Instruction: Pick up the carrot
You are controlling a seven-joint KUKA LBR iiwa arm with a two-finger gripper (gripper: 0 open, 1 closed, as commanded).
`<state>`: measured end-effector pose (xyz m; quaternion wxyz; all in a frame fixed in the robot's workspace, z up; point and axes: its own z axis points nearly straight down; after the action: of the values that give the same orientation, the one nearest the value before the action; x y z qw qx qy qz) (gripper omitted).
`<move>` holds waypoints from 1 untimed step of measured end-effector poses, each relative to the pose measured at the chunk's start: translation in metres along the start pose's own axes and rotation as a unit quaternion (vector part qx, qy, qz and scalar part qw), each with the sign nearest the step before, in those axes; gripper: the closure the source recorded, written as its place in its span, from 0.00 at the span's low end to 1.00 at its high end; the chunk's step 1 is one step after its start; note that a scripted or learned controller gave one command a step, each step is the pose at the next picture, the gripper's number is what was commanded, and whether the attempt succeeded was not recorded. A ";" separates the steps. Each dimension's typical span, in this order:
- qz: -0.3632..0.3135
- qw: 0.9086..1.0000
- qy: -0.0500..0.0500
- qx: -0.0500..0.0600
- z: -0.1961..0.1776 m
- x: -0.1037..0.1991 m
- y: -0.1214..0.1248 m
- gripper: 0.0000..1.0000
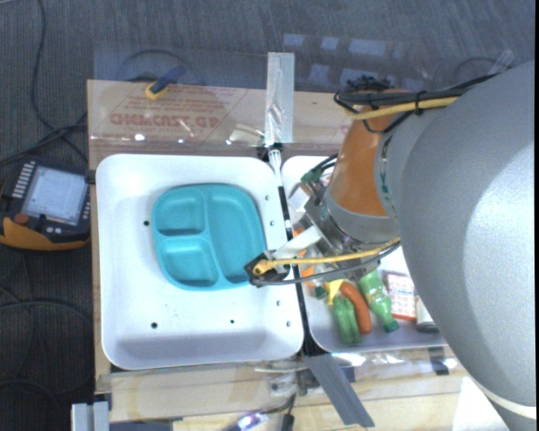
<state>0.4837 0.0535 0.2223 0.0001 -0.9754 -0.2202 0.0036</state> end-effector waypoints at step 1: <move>0.113 0.994 0.000 -0.001 -0.017 -0.004 0.097 1.00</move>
<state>0.5220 -0.0353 0.2391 -0.0016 -0.9941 -0.1084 0.0031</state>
